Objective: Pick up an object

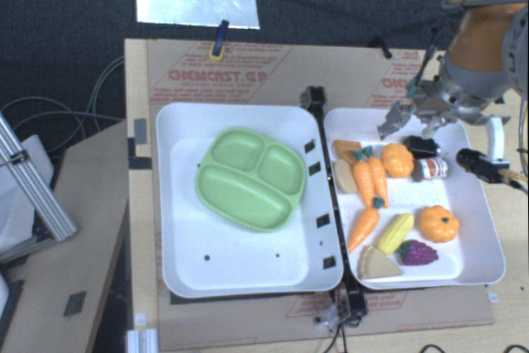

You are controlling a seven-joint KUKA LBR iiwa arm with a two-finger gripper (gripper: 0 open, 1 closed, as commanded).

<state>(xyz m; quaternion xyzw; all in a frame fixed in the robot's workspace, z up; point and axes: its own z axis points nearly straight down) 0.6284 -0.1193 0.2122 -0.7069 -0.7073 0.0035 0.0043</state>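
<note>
Camera view: far left of the jaws, a green divided plate (250,178) lies in the left bin (178,260). The gripper (411,121) hovers with fingers spread and released, over the right bin (479,248)'s upper edge; just below sit carrots (369,178) and an orange (397,160).

- A single fixed camera is looking down on the counter (248,66) from above, at a slant rather than straight overhead.
- It is facing so that the two white bins are lying side by side across the middle, the left bin (178,260) and the right bin (483,248) both fitting whole.
- It is sitting far enough back that dark floor is showing beyond the far edge.
- The arm (488,37) is entering from the right side.
</note>
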